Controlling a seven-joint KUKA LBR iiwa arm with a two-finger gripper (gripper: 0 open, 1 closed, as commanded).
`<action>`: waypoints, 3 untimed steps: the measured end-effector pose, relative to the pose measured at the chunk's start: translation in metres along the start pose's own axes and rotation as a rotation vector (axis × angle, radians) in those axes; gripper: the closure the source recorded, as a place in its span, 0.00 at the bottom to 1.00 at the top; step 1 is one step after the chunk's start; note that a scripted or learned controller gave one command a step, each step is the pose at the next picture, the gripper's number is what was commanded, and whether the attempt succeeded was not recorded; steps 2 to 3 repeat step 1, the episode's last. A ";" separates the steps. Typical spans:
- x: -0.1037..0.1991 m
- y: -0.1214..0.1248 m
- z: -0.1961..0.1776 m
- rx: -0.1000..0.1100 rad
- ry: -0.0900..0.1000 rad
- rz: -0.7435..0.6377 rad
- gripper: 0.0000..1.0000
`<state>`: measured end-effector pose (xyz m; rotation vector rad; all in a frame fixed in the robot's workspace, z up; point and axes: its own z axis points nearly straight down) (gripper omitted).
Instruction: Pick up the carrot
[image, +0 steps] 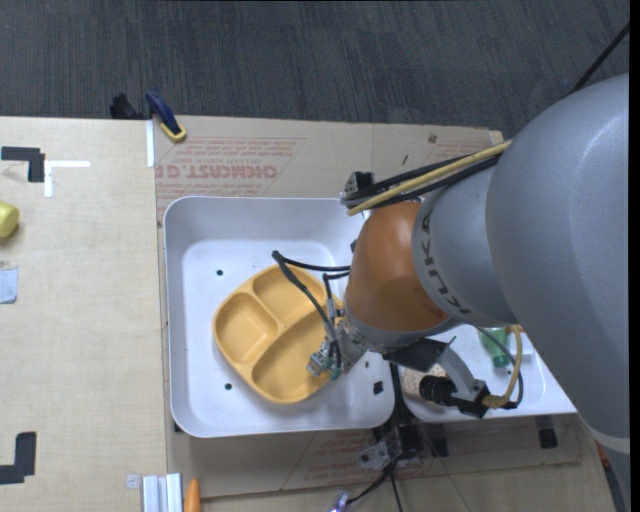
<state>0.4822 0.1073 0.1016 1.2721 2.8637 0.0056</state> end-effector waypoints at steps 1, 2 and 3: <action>-0.002 0.001 -0.009 -0.001 -0.002 0.003 1.00; -0.002 0.001 -0.009 -0.001 -0.002 0.003 1.00; -0.002 0.001 -0.009 -0.001 -0.002 0.003 1.00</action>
